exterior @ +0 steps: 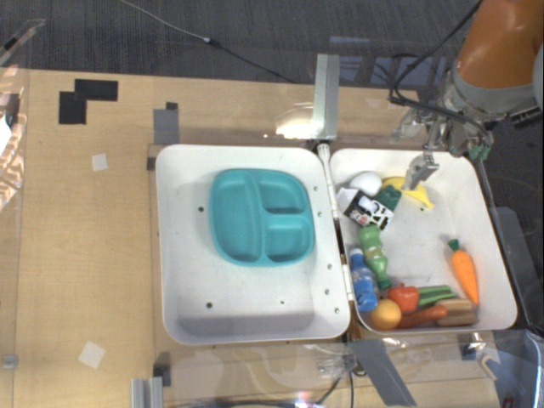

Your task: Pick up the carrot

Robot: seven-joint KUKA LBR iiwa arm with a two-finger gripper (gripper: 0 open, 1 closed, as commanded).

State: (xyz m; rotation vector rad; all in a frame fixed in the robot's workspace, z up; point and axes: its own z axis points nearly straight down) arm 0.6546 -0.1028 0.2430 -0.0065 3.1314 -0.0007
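The carrot (464, 275) is orange with a small green top. It lies along the right wall of the right bin (425, 236), its green end pointing to the far side. My gripper (449, 161) hangs over the far part of that bin, beyond the carrot and slightly left of it, well apart from it. Its fingers (420, 172) stand open with nothing between them.
A yellow banana (410, 194), a white ball (367, 181) and a black-and-white box (367, 212) lie just left of the gripper. A green vegetable (372, 250), blue bottle (363, 284), red pepper (405, 297) and orange fruit (386, 314) crowd the bin's front left. A teal divided plate (260, 216) sits in the left bin (183, 253).
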